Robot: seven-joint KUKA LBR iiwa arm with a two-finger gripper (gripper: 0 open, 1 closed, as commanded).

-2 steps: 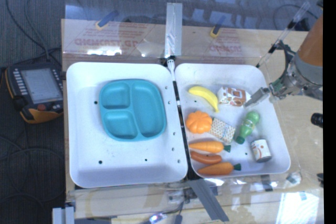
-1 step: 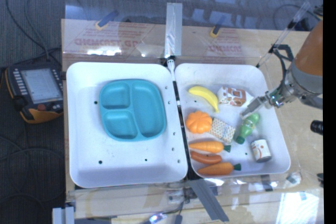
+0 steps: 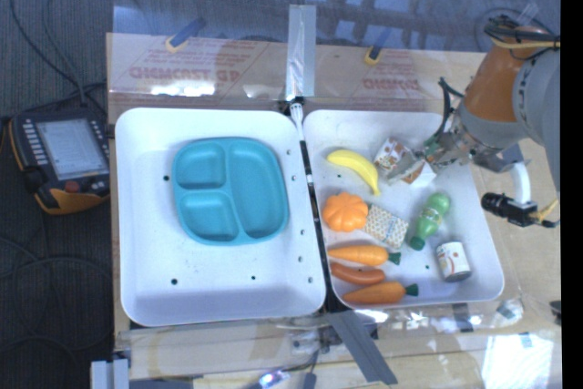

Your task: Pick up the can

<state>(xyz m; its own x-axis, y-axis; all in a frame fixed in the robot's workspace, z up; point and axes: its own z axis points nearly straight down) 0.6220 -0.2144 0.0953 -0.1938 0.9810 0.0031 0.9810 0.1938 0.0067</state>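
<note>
The can (image 3: 453,261) is small and white with a red mark on its label. It lies on its side near the front right corner of the right bin (image 3: 487,273). My gripper (image 3: 435,152) is low at the back of that bin, well behind the can, next to a small white carton (image 3: 393,157). The grey arm with its orange band (image 3: 499,87) comes in from the right above the bin's far corner.
The right bin also holds a banana (image 3: 355,168), an orange pumpkin (image 3: 345,211), a patterned box (image 3: 386,226), a green bottle (image 3: 428,219) just left of the can, and three carrots (image 3: 362,272) along the front. The left bin (image 3: 146,287) holds a blue divided plate (image 3: 228,189).
</note>
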